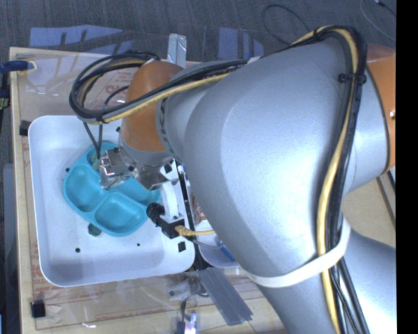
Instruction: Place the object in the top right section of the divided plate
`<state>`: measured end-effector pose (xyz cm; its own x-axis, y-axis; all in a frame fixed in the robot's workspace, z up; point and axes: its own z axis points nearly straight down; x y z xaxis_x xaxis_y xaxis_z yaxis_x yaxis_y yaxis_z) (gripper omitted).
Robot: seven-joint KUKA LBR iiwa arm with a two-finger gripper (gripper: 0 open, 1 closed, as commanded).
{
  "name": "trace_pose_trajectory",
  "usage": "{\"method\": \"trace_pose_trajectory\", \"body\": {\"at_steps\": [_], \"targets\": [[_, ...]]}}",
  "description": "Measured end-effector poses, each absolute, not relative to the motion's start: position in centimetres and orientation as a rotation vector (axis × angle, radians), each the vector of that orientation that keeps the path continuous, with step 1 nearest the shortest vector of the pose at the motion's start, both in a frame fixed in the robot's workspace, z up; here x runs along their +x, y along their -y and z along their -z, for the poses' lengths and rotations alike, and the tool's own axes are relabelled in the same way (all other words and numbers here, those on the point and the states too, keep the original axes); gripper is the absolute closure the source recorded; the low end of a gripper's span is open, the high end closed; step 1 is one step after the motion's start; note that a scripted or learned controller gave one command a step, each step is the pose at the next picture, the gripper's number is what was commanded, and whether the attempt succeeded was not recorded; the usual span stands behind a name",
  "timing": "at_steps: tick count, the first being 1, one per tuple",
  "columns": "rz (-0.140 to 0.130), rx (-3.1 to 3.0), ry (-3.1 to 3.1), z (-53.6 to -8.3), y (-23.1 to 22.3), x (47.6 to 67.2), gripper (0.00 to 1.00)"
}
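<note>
Reaching in from the right, a bulky grey arm (pixel 265 172) with its orange band (pixel 150 110) just above the wrist. Covers most of the bench (pixel 28 270) and nearly all of the right-hand bin. Black and yellow cables (pixel 90 89) looped over the far side of the wrist and run along the arm.

Left bin (pixel 45 207): shallow, white, fully in sight on its left and near sides. Holds a turquoise divided plate (pixel 83 190), lying flat towards the bin's right half, with its right and far parts tucked under the wrist. Two compartments plainly seen, one on the left and one on the near side; a sliver of a third on the far side.

Gripper (pixel 111 169) down low over the plate, above the ridge where the compartments meet. Parted or closed: cannot tell, since the metal tip is too small and too crowded by the wrist. Cannot make out the object either; nothing recognisable in the open compartments.

A small dark spot (pixel 94 229) at the plate's near edge. A blue clamp (pixel 14 66) on the bench's far left corner.
</note>
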<state>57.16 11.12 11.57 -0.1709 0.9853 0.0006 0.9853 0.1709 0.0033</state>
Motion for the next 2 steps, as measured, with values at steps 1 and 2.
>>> {"method": "trace_pose_trajectory", "body": {"at_steps": [1,2], "targets": [[-0.055,1.823,-2.515,-10.8,-10.9,55.2,1.0],[-0.051,1.87,-2.485,-10.5,-14.4,49.2,1.0]]}}
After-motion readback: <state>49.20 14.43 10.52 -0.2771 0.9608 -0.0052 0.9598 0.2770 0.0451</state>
